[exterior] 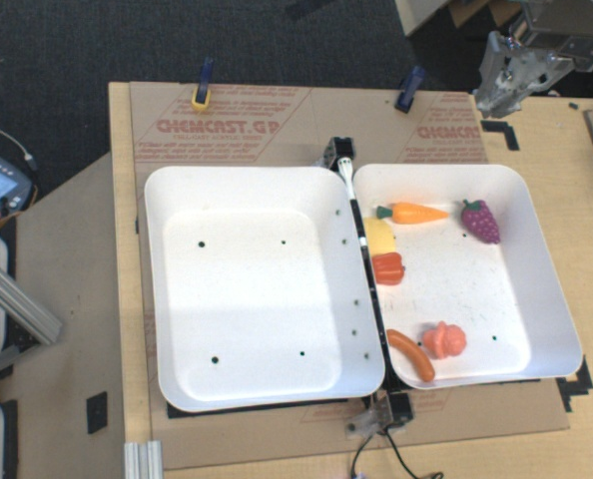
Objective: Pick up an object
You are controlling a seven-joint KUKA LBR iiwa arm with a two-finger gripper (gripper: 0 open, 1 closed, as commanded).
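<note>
From the fixed overhead camera, the gripper (498, 96) hung at about one o'clock in the frame, above the bench and outside the far rim of the right bin (536, 267). It carried nothing, and whether it was spread or closed could not be told from this angle.

Every candidate object lay in the right bin. A carrot (413, 212) sat at roughly eleven o'clock within it, with a bunch of purple grapes (481, 222) beside it toward one o'clock. A yellow piece (378, 234) and a red pepper-like piece (387, 267) pressed against the left wall at nine o'clock. A sausage (412, 354) and a pink lumpy piece (443, 340) lay close together near six o'clock. The left bin (177, 267) held only small dark dots on its floor.

The likeliest failures were these. The yellow and red pieces hugged the wall, so a finger might strike the rim or find no room on that side. The sausage and pink piece were nearly touching, so a descent could nudge one away or catch both. The carrot tapers and could squirt out of a pinch.

The toys looked like smooth moulded plastic, glossy and rounded; the grapes were knobbly, the sausage a curved cylinder. The bins were shallow, slick and white, on a brown cardboard sheet (277, 118).
</note>
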